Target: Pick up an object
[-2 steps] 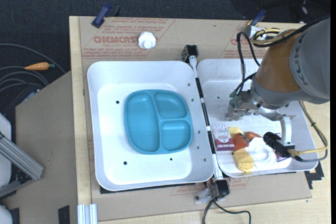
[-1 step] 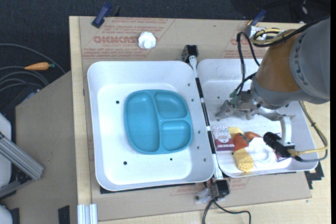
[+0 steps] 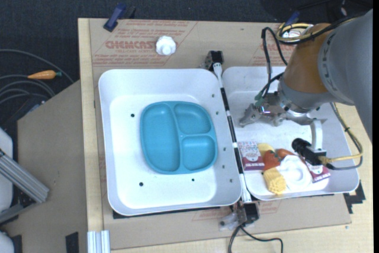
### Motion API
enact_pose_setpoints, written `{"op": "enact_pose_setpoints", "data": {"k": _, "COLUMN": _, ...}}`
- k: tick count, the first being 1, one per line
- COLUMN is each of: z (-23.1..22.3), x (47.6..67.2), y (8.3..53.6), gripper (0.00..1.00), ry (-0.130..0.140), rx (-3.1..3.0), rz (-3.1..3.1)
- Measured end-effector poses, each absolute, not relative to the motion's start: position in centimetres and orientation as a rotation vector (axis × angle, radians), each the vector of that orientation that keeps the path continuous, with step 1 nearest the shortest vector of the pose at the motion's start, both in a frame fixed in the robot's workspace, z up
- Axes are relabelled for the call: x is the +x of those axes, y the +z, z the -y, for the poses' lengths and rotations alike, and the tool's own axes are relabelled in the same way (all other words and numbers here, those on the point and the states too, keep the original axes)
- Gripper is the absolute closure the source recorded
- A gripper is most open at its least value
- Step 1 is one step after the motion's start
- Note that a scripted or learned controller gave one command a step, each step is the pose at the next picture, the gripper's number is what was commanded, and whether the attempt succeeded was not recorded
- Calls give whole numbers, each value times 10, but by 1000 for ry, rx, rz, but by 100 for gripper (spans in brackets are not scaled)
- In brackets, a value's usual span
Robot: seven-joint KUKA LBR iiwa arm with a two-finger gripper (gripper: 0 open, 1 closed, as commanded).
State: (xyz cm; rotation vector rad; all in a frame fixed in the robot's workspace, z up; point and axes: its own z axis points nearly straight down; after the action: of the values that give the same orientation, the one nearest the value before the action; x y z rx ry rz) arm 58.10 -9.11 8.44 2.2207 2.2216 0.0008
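Though we can't tell the metal two-finger gripper's (image 3: 260, 114) finger state, the yellow plastic corn cob (image 3: 274, 179) at its 5 o'clock looks light, stiff; grab mid-length.

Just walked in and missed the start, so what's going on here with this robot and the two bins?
A grey and orange arm reaches in over the right bin, its gripper low above the bin floor. A small pile of toy food, including a corn cob, lies in that bin's near corner, apart from the gripper. The left bin holds a blue divided plate. Nothing looks picked up yet.

Grey arm (image 3: 349, 56) with orange band, black and yellow cables.
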Motion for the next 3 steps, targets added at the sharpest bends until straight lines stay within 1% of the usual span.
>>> {"op": "enact_pose_setpoints", "data": {"k": 1, "z": 91, "x": 581, "y": 94, "gripper": 100, "ry": 3, "rx": 2221, "rz": -2221}}
{"op": "enact_pose_setpoints", "data": {"k": 2, "z": 91, "x": 581, "y": 94, "gripper": 0, "ry": 3, "rx": 2221, "rz": -2221}}
{"op": "enact_pose_setpoints", "data": {"k": 3, "z": 90, "x": 582, "y": 104, "gripper": 100, "ry": 4, "rx": 2220, "rz": -2221}}
